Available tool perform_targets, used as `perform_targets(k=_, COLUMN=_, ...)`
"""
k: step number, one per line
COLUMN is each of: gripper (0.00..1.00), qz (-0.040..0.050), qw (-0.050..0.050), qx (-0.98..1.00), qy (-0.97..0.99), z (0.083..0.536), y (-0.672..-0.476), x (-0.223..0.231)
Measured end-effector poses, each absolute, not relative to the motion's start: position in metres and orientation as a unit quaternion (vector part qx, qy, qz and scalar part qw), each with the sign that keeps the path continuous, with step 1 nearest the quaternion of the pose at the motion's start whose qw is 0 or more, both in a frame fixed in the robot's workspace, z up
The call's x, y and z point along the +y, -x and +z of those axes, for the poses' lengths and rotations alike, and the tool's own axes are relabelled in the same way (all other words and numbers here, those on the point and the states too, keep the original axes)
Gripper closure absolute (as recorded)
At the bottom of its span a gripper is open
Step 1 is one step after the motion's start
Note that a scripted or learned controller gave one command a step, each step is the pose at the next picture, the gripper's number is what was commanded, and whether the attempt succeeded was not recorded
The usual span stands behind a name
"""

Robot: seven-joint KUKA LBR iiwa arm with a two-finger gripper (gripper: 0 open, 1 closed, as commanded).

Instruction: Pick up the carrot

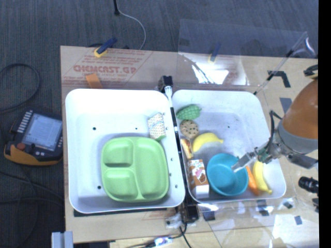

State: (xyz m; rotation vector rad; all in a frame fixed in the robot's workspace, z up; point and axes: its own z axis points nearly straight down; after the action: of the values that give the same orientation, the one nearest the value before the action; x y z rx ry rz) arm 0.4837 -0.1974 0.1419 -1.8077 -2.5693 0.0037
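Our gripper [243, 163] sits over the blue bowl [225, 175]; fingers' state: can't tell. Carrot [252, 181] is wedged btwn bowl & banana [261, 176], so we may grab wrong.

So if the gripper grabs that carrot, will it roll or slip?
The carrot looks like smooth, rigid toy plastic, so probably light and slippery. Its rounded, tapered shape could roll, though it's wedged between the blue bowl and a banana, likely limiting that.

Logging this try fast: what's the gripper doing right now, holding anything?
Gripper: over the blue bowl beside the carrot; open or shut cannot be told, and nothing visibly held.
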Motion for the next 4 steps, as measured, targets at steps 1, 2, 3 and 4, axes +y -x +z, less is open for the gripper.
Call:
perform_targets(k=1, gripper=0.0, qz=-0.0034, qw=-0.002, qx=-0.851, qy=0.526, z=0.092, y=-0.488, x=-0.215)
perform_targets(k=2, gripper=1.0, qz=-0.0045, qw=-0.009, qx=-0.851, qy=0.525, z=0.103, y=-0.492, x=-0.215)
perform_targets(k=3, gripper=1.0, qz=-0.0068, qw=-0.011, qx=-0.954, qy=0.301, z=0.095, y=-0.495, x=-0.216)
perform_targets(k=4, gripper=1.0, qz=0.0005, qw=-0.004, qx=-0.886, qy=0.465, z=0.102, y=-0.495, x=-0.173)
